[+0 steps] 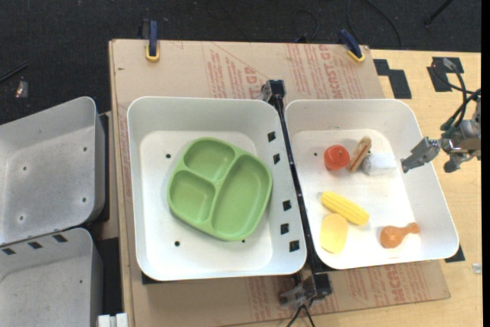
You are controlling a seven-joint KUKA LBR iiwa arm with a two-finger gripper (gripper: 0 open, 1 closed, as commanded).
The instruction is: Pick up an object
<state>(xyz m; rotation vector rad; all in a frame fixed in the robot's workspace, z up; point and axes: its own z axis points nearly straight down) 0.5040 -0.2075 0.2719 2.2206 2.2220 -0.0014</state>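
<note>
Lower left of the frame: parts of two further white trays are lying off the bench, over the dark floor.

Left bin, centre of the frame: it is holding one green divided plate, three compartments, lying flat and turned at a slant.

Right bin, right of centre, sitting edge to edge with the left bin along a black divider. Contents, lower edge first:
- an orange spoon-shaped toy is lying at the lower right, round end to the left;
- a pale yellow oval piece is lying at the lower middle, touching or just beside the next item;
- a yellow corn cob is lying at a slant above it;
- a red tomato-like ball is sitting in the upper part;
- a brown stick-shaped item is leaning just beside the ball on its right;
- a small whitish object is lying just right of the stick; its kind is too blurred to tell.

Both bins are resting on a brown cardboard sheet, clipped at its far edge by two blue-and-yellow clamps.

Gripper: it is reaching in from the right edge of the frame, hanging over the bin's upper right rim, near the whitish object but apart from it. Whether the jaws are wide or closed is not discernible. Nothing is showing between them.
</note>
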